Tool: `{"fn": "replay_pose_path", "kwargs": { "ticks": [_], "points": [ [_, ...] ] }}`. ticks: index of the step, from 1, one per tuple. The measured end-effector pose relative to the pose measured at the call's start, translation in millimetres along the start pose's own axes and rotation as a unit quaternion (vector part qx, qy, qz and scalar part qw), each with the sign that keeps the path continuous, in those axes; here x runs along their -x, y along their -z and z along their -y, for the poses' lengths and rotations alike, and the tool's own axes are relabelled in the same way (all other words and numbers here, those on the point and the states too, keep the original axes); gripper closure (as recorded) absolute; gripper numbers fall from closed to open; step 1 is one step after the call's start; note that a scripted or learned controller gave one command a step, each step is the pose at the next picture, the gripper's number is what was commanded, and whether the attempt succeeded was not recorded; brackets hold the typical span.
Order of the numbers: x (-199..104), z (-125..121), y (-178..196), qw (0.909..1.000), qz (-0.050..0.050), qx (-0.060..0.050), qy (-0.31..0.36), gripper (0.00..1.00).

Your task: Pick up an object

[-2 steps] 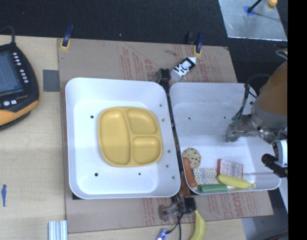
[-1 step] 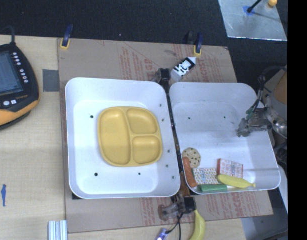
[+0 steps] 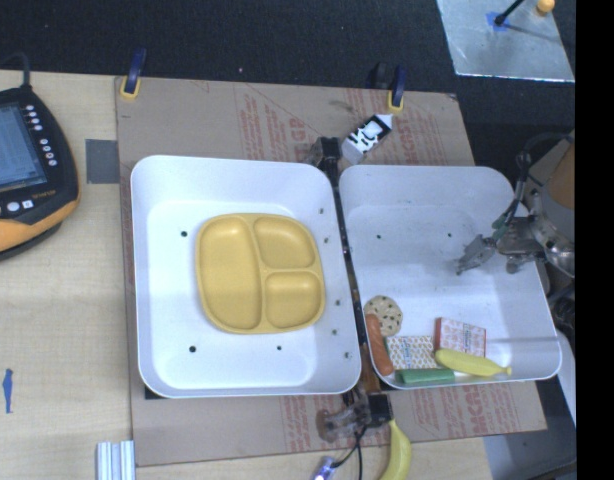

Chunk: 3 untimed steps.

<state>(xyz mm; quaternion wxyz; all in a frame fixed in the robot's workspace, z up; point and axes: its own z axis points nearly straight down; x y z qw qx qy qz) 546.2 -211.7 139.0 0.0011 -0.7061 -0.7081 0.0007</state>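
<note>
Along the near wall of the right bin (image 3: 527,268), a banana (image 3: 471,364), a green marker (image 3: 424,376), a carrot (image 3: 378,345) and a cookie (image 3: 383,315) are gathered. The banana is laid left to right. Farther back, the gripper (image 3: 473,258) is seen above bare floor, holding nothing; its opening cannot be told.

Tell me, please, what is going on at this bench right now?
The robot arm reaches in from the right, and its gripper hangs over the bare upper part of the right bin, holding nothing. The pickable items, a banana, a cookie, a carrot and a green marker, lie along that bin's near edge. The left bin holds a yellow divided plate.
</note>
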Motion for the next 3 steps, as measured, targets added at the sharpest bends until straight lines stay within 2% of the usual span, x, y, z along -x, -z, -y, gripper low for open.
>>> {"fn": "replay_pose_path", "kwargs": {
  "ticks": [1, 2, 3],
  "points": [
    [-80.4, -87.2, -19.7, 1.0, 0.0, 0.0, 0.001, 0.0],
    [-43.2, -23.6, 16.6, 1.0, 0.0, 0.0, 0.0, 0.0],
    [-100.5, -75.6, 4.6, 1.0, 0.0, 0.0, 0.001, 0.0]
  ]
}}
